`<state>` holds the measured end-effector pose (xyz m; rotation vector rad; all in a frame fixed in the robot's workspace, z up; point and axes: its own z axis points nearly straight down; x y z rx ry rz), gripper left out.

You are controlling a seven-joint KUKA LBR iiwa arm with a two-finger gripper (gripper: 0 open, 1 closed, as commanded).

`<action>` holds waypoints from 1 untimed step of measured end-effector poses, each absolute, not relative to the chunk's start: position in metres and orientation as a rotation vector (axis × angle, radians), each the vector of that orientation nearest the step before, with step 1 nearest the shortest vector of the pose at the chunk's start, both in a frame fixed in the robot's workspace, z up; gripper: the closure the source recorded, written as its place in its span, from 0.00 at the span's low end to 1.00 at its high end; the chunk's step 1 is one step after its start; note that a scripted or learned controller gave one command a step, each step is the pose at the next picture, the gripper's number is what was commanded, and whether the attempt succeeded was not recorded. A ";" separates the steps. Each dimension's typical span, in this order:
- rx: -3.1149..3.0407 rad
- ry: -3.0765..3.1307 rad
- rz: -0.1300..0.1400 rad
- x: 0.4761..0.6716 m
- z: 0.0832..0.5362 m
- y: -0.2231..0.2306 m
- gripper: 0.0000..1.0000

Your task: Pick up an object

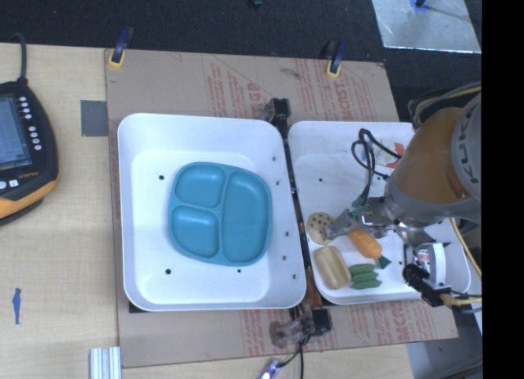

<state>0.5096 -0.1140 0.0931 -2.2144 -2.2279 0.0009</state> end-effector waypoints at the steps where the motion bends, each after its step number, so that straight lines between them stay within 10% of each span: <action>1: -2.211 -2.229 0.002 0.510 0.103 -0.114 1.00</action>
